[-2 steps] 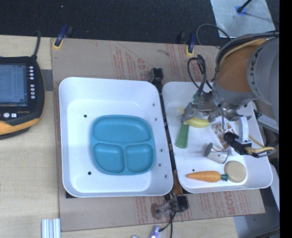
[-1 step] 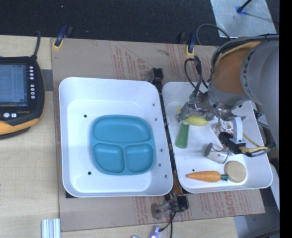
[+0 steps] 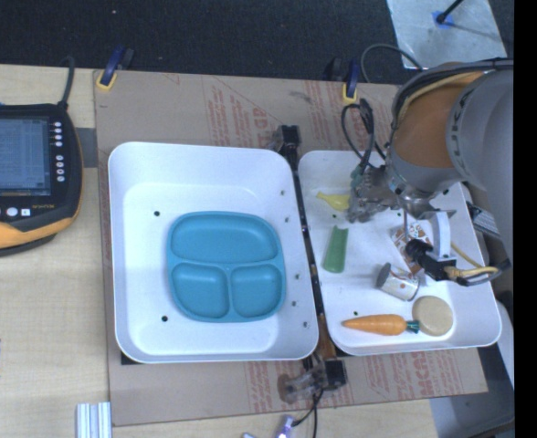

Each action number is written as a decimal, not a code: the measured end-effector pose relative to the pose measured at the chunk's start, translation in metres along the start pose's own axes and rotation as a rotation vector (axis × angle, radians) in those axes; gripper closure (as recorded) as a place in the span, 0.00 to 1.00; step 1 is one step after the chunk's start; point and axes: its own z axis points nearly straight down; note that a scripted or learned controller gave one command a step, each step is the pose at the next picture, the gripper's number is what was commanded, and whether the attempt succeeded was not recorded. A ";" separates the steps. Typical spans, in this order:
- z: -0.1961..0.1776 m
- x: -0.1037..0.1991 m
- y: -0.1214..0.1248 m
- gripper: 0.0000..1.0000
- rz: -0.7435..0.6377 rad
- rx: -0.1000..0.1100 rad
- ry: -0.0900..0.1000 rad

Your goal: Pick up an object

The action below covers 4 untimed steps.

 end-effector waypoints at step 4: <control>0.017 0.002 -0.018 0.00 0.002 0.006 0.006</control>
